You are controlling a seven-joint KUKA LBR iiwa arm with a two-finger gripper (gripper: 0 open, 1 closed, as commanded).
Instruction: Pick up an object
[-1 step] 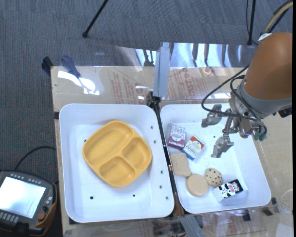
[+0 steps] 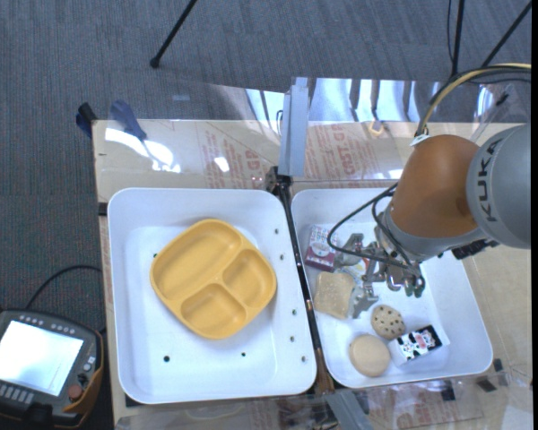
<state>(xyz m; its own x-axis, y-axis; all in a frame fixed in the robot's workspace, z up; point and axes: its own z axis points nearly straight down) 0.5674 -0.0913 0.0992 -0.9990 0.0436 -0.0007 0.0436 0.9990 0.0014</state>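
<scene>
My gripper (image 2: 366, 296) hangs over the right bin (image 2: 462, 316), under the orange band of the arm. Its fingers point down toward a tan bread slice (image 2: 334, 296) and a chocolate chip cookie (image 2: 387, 321). A purple and white packet (image 2: 319, 246) lies at the bin's upper left, partly under the gripper's cables. A round pale biscuit (image 2: 369, 355) and a small black and white milk carton (image 2: 419, 344) lie near the bin's front edge. I see nothing between the fingers.
The left bin (image 2: 134, 330) holds a yellow divided plate (image 2: 213, 277). A clear panel and metal post (image 2: 292, 133) stand behind the bins. A teach pendant (image 2: 36, 361) lies on the floor at the lower left.
</scene>
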